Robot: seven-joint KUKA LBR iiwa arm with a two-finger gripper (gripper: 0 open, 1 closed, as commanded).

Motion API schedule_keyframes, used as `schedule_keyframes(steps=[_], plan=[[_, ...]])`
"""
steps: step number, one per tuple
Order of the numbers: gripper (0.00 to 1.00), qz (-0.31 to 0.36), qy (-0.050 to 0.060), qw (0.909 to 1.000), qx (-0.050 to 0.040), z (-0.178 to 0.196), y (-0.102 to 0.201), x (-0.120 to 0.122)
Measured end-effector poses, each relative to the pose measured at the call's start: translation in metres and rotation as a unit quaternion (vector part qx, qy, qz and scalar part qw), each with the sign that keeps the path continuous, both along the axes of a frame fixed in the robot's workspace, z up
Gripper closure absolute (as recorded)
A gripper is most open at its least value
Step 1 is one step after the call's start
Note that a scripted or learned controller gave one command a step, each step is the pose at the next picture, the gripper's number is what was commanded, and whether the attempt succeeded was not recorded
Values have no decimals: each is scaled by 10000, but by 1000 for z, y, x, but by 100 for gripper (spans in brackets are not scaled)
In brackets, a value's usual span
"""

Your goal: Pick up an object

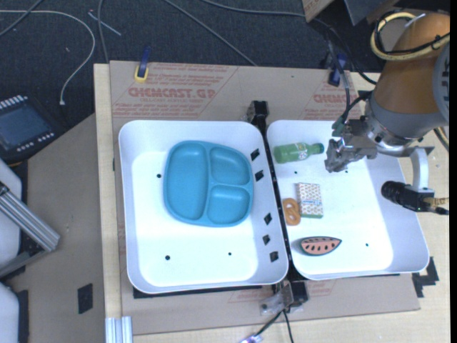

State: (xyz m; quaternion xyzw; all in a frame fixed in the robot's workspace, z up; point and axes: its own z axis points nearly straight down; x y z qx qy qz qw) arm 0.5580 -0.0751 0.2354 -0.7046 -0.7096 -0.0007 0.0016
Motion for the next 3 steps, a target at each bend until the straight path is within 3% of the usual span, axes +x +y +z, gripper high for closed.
schedule_keyframes(steps=[3], plan=[[100, -6, -14, 10000, -4, 10, 153, 24]])
